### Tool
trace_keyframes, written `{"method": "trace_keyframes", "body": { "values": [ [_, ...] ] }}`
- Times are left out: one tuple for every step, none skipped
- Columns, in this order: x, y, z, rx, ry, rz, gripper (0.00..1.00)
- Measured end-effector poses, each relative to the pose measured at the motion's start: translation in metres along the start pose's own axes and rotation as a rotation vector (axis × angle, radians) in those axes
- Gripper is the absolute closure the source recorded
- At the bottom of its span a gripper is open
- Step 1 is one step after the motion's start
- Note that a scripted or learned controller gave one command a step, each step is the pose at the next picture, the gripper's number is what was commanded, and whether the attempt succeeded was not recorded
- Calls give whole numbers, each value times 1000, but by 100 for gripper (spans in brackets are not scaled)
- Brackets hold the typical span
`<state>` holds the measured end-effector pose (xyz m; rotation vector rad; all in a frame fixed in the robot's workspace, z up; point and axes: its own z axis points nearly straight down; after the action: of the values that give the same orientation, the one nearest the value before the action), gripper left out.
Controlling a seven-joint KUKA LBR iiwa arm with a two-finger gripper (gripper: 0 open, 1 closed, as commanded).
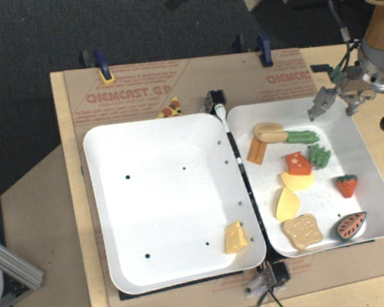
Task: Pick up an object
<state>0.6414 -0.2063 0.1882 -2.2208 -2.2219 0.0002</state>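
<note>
Several toy food pieces are gathered in the right white shallow bin, and no one of them is singled out by the task. Nearest the gripper is the tan bread roll with a green leafy stalk, set at the far end of the bin; just beside the roll lies an orange-brown block. Nearer the camera than the roll are found a red pepper-like piece, a green sprig, two yellow wedges, a red strawberry, a tan toast slice and a dark seeded slice with a red rim. One yellow crumpled piece is left apart in the left white shallow bin, well away from the roll.

The two-finger gripper is seen above the far right corner of the right bin, near the roll, with its fingers spread apart and nothing between them. The step in hand is judged to be the approach, with no grasp yet made. A descent over one chosen piece is called for next, with the fingers set astride it before closing; the close packing beside the roll could cause a neighbour to be nudged.
</note>
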Motion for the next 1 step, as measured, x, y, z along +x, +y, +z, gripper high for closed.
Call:
{"method": "trace_keyframes", "body": {
  "values": [
    [35, -25, -138, -14, -3, -4, 0]
  ]
}}
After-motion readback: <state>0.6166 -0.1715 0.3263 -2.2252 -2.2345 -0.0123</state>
